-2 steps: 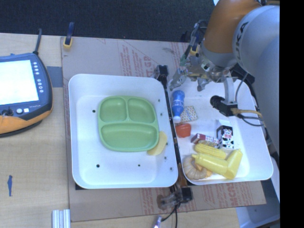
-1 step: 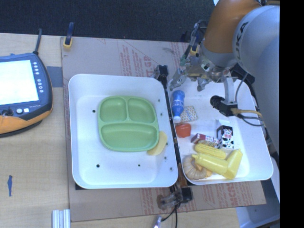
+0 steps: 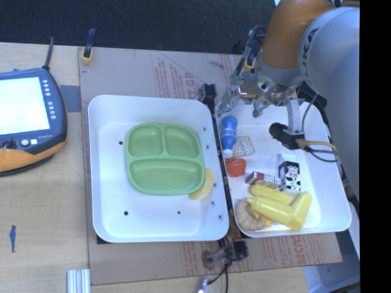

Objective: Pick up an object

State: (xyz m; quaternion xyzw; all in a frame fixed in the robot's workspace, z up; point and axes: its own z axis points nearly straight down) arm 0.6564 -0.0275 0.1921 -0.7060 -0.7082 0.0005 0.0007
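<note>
A: Since the end effector [image 3: 247,105] hangs just above the blue bottle [image 3: 228,133], is that its pick?

B: Probably. Bottle lies loose below it; can't tell its grip state.

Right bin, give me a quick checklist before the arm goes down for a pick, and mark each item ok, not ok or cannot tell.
1. Gripper over the right bin: ok, above its far left corner.
2. Target below it: ok, the blue bottle lies just beneath.
3. Bottle free of neighbours: not ok, the red piece sits at its near end.
4. Finger opening: cannot tell.
5. Green plate out of the way: ok, in the left bin.
</note>
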